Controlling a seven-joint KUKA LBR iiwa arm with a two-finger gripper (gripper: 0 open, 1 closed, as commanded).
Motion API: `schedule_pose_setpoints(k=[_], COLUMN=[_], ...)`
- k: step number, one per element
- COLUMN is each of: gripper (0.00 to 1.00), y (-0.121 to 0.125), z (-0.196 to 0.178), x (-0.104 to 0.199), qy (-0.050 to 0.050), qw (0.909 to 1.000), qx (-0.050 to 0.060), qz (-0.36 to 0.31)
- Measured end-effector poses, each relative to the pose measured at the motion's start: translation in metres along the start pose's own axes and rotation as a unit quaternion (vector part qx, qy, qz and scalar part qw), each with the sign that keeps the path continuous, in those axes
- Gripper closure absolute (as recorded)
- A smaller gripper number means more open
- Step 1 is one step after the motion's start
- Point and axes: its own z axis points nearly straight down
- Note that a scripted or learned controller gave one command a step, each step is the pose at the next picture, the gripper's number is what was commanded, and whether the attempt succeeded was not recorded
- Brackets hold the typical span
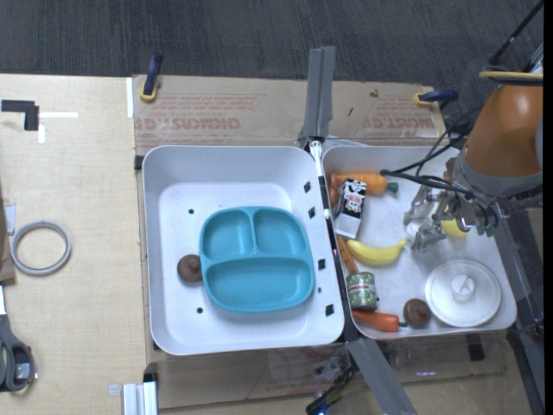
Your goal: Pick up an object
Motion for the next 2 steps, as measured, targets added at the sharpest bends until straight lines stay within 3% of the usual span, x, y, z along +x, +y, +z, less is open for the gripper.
schedule_pose_setpoints(k=[1,2], gripper=[0.0,0.0], y=[0.0,0.087], z=[0.0,-0.001], x=[0.0,-0.033], qy=[0.0,-0.002], qw=[1.0,0.9996], qx=[0.0,0.002], qz=[0.0,-0.029])
